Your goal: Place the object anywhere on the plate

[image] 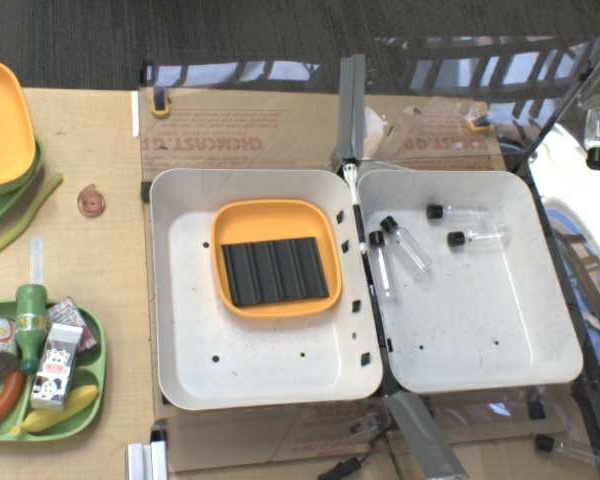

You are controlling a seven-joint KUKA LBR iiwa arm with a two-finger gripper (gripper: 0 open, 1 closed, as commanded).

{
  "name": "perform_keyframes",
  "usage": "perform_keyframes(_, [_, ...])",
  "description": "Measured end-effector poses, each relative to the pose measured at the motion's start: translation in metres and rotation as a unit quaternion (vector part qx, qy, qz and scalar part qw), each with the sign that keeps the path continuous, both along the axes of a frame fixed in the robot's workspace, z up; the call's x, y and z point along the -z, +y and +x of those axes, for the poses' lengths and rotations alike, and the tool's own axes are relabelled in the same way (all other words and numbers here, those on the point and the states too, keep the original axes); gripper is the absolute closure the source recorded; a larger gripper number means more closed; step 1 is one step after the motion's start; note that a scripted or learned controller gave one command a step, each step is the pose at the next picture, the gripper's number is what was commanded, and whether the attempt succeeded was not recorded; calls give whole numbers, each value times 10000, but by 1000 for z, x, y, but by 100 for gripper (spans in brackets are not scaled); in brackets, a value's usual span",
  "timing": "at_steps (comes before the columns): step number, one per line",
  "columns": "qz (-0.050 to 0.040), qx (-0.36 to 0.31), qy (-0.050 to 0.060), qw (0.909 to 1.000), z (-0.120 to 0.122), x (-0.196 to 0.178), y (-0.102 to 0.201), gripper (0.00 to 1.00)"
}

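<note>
Gripper: whether it is released, clenched or grasping anything cannot be told from this view
Right bin (540, 298): white and shallow; several small clear tubes with black caps lie in its upper left part; one tube (404, 247) lies slanted near the wall shared with the other bin; a thinner tube (382, 265) lies just beside that wall; another tube (477, 236) lies nearer the middle; a lone black cap (435, 211) sits above them
Left bin (185, 348): white, touching the right bin along one side; it holds the plate
Plate (277, 220): orange, squarish with rounded corners; it lies flat in the upper middle of the left bin
Black ribbed slab (277, 271): a dark rectangle with lengthwise grooves; it lies flat on the plate, inside the rim, well apart from the tubes
Cardboard (230, 128): printed sheet lying under both bins
Surface (90, 268): pale wood, left of the bins
Yellow dish (2, 128): at the far left edge, stacked on a green one
Pink disc (91, 201): small, alone on the surface between the yellow dish and the left bin
Green tray (85, 400): at lower left; it holds toy food, among it a green bottle (30, 323)
</note>
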State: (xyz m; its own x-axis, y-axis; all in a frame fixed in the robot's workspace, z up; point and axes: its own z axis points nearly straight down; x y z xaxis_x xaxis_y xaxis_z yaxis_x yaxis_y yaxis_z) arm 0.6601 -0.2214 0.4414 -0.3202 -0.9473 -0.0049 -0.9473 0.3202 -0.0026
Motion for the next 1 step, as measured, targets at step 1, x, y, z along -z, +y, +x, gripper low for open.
perform_keyframes(1, [-2, -357, 0, 9994, 0, 0, 0, 100])
